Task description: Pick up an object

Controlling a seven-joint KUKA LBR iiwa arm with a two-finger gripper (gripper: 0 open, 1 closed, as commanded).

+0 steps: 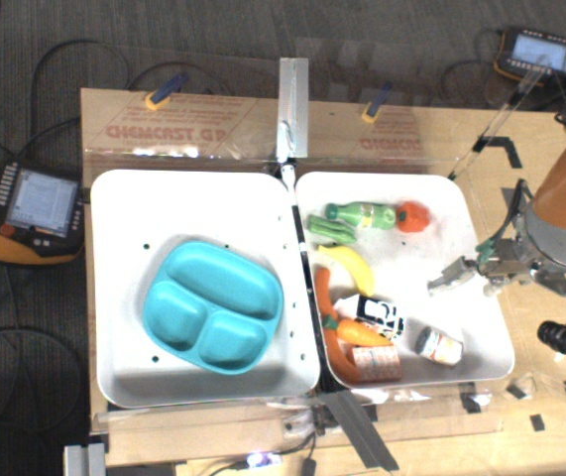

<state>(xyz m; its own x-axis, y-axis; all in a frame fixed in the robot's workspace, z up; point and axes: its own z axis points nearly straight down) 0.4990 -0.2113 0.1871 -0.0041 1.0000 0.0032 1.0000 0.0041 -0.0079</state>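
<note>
While your grey metal end effector (pixel 458 273) hovers over the right shallow white bin (pixel 481 266), grasping nothing, finger spread unclear; small white-labelled can (pixel 438 345) lies nearby.

The arm (pixel 560 216) is cut off at the right edge; the gripper (pixel 458 271) seems blurred.

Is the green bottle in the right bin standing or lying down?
Lying down. The green bottle rests on its side along the right bin's far wall, beside a tomato.
</note>
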